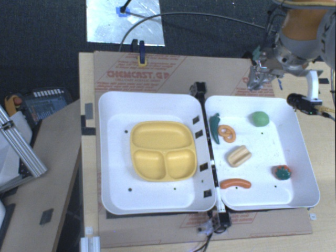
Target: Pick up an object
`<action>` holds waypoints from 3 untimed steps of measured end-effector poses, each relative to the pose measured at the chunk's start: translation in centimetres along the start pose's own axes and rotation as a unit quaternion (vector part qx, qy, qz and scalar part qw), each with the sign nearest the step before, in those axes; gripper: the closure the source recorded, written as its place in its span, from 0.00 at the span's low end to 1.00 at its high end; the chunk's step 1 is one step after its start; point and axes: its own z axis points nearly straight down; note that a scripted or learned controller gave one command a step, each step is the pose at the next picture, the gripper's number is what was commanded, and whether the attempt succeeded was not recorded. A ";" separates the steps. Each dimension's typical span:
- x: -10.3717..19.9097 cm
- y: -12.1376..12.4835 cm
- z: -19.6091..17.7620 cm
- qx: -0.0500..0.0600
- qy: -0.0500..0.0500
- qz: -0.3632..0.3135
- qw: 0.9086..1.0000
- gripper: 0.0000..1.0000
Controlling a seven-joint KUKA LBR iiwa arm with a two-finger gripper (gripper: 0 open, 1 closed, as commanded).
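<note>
Dark carpet floor (42, 30) bears a shiny metal sheet (125, 14); tan side table (42, 156) at left.

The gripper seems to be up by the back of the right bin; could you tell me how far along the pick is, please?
Nothing looks done yet. The gripper hangs above the bench behind the right bin, with nothing between its fingers. The green ball, pretzel, bread roll, sausage, green pepper and the small red-and-green piece all lie in that bin. Choosing one, descending and grasping all remain.
</note>
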 end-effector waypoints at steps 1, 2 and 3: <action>5.0 -2.4 1.8 0.004 0.001 -0.001 1.000 1.00; 9.2 -5.2 1.4 0.004 0.001 -0.001 1.000 1.00; 14.0 -7.6 1.2 0.004 0.001 -0.001 1.000 1.00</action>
